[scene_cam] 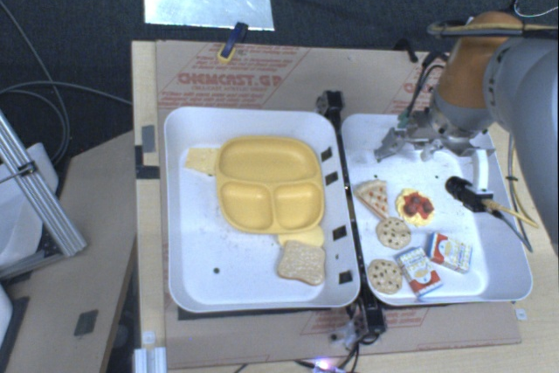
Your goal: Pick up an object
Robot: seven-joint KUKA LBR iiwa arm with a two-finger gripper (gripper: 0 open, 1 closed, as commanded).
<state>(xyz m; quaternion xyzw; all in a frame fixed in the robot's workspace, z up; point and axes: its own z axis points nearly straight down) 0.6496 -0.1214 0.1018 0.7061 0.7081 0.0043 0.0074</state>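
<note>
- Two shallow white bins sit side by side on the surface [262, 79], the left bin [175, 214] in the middle of the frame and the right bin [507, 271] toward the right edge.
- Most of the left bin is taken up by a yellow divided tray [266, 183] with one long compartment above two smaller ones, and all three look bare.
- A pale yellow slice [201, 159] pokes out from under the tray's upper left corner.
- A second yellow slice [301, 238] shows under its lower right edge.
- A toy bread slice [302, 262] lies just below that, touching it, near the bin's lower right corner.
- The right bin holds the small pieces, grouped in its lower half.
- A pizza wedge [373, 197] lies at the left, with a yellow round with a red blob [416, 206] beside it.
- One cookie [393, 232] lies below those two, and another cookie [383, 275] lies lower still.
- Two small cartons [417, 268] [451, 252] lie side by side to the right of the cookies.
- The grey arm [489, 74] comes in from the upper right.
- The hand [406, 148] is over the upper part of the right bin, above the pizza wedge and apart from it.
- Its fingers look spread, with nothing between them.
</note>
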